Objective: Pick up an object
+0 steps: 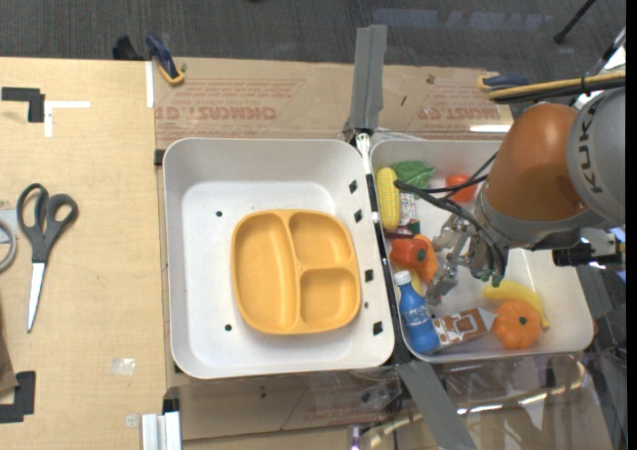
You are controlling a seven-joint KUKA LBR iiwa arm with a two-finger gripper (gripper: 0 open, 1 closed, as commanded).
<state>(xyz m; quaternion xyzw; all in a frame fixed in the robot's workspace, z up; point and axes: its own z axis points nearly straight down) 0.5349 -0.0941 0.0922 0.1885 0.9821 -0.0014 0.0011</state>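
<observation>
My arm comes in from the right side and bends over the right bin (572, 338). My pincer (448, 274) hangs low inside this bin, near its middle. Its fingers point down and toward the left, and there is a small gap between them, so it is a little open. Nothing sits between the fingers; I hold no object.

The objects for picking all lie in the right bin. An orange bell pepper (414, 254) lies just beside my pincer, on its left. Below it a blue bottle (415, 317) with a white cap lies along the left wall of the bin. A brown snack packet (465, 327) lies near the bottom wall, just under my pincer. To the right of the packet there is a small orange pumpkin (519, 324), and a yellow banana (514, 294) touches it from above. At the top left of the bin, a yellow corn cob (387, 195) lies along the wall, with a green leafy thing (416, 175) beside it. A small red-orange thing (458, 182) lies near the top, partly hidden by my arm, so I cannot tell what it is.

The left bin (189, 239) holds a yellow divided plate (296, 271) with three compartments. On the tabletop (90, 239), far to the left, lie scissors (42, 239) with grey handles.
</observation>
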